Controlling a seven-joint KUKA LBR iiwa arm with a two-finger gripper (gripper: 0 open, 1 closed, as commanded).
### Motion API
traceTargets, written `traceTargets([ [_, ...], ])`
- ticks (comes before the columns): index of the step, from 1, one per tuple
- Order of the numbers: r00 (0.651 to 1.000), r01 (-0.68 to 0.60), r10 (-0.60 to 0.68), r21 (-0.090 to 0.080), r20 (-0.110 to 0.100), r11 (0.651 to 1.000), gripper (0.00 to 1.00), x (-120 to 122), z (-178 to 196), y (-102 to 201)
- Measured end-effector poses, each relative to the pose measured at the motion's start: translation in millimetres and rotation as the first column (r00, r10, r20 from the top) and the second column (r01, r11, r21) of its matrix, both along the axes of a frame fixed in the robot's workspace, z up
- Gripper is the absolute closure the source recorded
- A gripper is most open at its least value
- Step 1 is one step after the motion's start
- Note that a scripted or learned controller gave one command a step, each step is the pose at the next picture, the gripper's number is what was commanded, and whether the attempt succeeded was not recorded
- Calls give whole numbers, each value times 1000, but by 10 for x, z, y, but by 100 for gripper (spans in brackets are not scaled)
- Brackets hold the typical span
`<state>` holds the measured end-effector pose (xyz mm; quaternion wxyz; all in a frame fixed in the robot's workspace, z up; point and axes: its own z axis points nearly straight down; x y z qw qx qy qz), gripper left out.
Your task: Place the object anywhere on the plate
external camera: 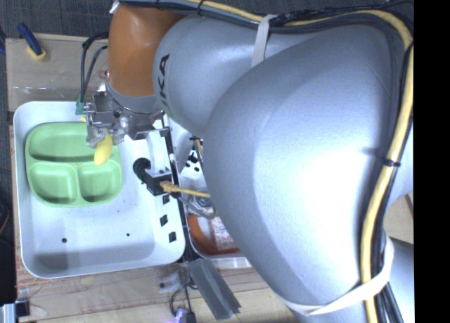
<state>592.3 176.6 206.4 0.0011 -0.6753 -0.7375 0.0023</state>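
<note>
A grey robot arm's gripper [102, 138] has its jaws clamped on a small yellow object [103, 150], hanging over the right edge of a pale green divided plastic plate [49, 167] in the left white bin [84, 251]. Releasing well probably means lowering gently and keeping inside the rim.

We could read only two black letters, "KA", on the grey arm [281, 138] just below its orange band [137, 47], the rest of the word hidden. We found no other legible text or numbers.
</note>
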Motion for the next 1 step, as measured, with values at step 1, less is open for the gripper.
traceTargets([
  [1, 1000, 0, 0, 0, 0, 1000, 0, 0, 1, 1],
])
